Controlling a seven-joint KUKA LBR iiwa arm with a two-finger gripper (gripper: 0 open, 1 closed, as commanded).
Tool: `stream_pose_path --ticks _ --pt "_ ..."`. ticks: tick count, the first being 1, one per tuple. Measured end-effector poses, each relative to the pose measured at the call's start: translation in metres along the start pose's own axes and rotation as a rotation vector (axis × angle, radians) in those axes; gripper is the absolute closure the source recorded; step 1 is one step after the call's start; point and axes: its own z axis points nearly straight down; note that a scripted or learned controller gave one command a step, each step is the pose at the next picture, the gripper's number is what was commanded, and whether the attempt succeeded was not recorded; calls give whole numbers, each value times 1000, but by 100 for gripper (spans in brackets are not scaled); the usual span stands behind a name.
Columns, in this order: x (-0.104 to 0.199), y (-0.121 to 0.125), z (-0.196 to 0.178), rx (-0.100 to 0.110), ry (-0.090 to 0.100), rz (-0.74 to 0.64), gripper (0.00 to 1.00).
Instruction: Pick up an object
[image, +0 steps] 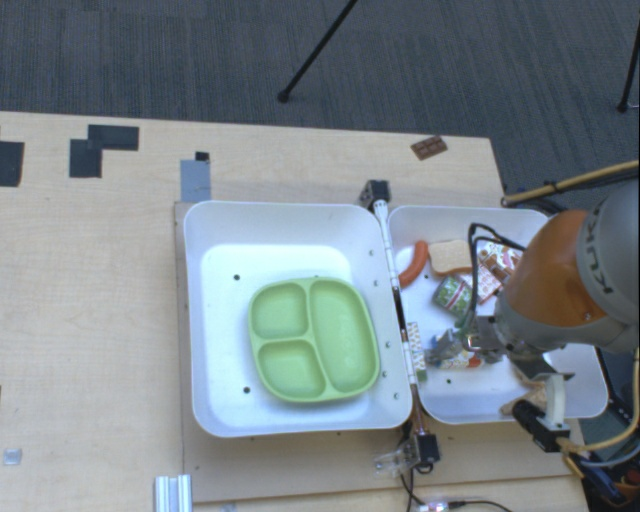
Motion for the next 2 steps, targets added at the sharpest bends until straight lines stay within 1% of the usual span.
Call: stream_pose_path --ticks 1,2 --pt "0 1 -10 -3 0 -1 100" --pt "70 13 -98 2 2 -5 100"
